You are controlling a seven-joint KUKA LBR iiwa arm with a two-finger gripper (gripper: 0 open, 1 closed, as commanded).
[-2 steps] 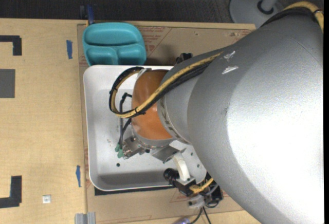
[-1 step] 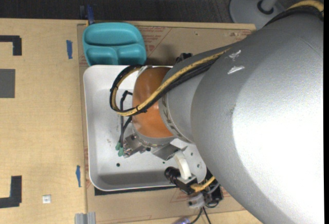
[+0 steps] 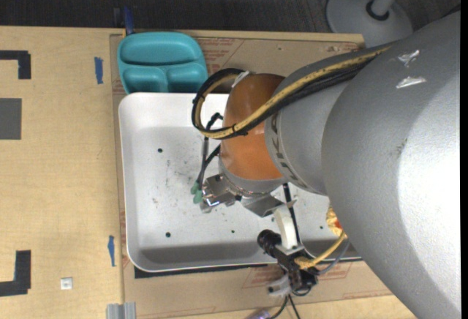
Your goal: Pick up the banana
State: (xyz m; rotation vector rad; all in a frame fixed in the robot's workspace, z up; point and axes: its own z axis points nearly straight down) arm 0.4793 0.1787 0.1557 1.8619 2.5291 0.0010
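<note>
On the left the brown worktop (image 3: 58, 186) lies bare apart from some black and blue tape marks. Next comes a teal tray (image 3: 162, 65), standing just beyond the far rim of the white bin (image 3: 139, 164). The bin's floor shows scuffs and small dark holes on its left half. Over the bin's middle hangs the arm (image 3: 365, 149), with its orange band (image 3: 248, 134) and looped cables, reaching in from the right and covering much of the bin. At its tip the gripper (image 3: 208, 195) sits low over the bin floor, a small green piece beside it; how it is set cannot be told from here, and nothing can be seen in its hold. The banana may be the sliver of yellow-orange (image 3: 333, 221) peeking out beneath the arm at the bin's right side, though that is too hidden to be sure. By this reading the task is at the reaching step; next, the gripper must be brought over the fruit, well to the right.
</note>
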